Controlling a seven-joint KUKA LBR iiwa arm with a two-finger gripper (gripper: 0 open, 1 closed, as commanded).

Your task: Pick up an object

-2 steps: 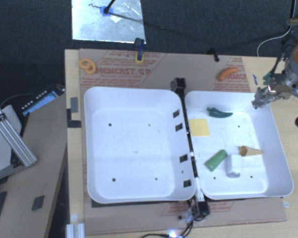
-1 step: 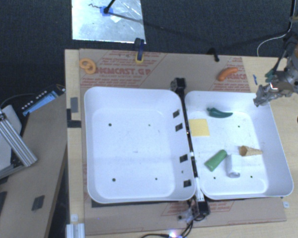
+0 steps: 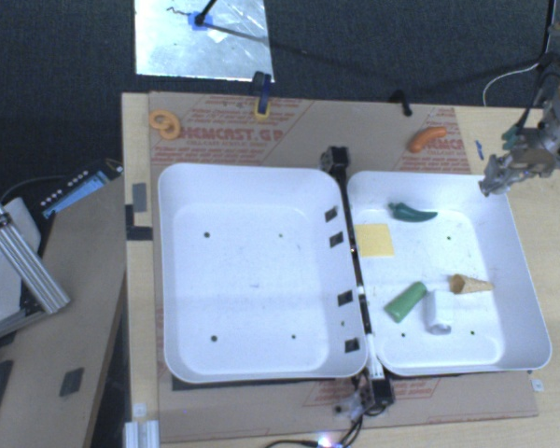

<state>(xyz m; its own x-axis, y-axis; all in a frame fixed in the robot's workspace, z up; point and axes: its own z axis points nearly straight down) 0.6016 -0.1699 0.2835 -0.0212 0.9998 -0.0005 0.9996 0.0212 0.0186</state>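
Here, in the right bin (image 3: 518, 278), five small things for picking, all loose on the white floor and well apart from the gripper. Nearest to the far wall, a dark green pepper (image 3: 413, 213), lying on its side. Just in front of it and toward the middle divider, a flat yellow square (image 3: 374, 241), close to the pepper but not touching it. Lower down, near the centre of the bin, a light green cylinder (image 3: 406, 301), lying at a slant. Just beside its right end, a small whitish-grey piece (image 3: 437, 314); touching or only very near, hard to tell. To the right of these two, a tan cone (image 3: 469, 285), lying with the point toward the right wall.

At the far right corner of that same bin, over the rim, the gripper (image 3: 493, 183), reaching in from the right on the grey arm (image 3: 555, 147). Open or closed, cannot tell at this size and blur.

To the left, the left bin (image 3: 168, 250), side by side with the right one.

On the cardboard sheet (image 3: 289, 124) behind the bins, an orange sausage (image 3: 427, 139) near the right bin, an orange ring (image 3: 165, 123) at the far left corner, and a blue and yellow clamp (image 3: 261, 94) at the far edge. Beyond that, on the dark floor, a shiny foil sheet (image 3: 203, 26).
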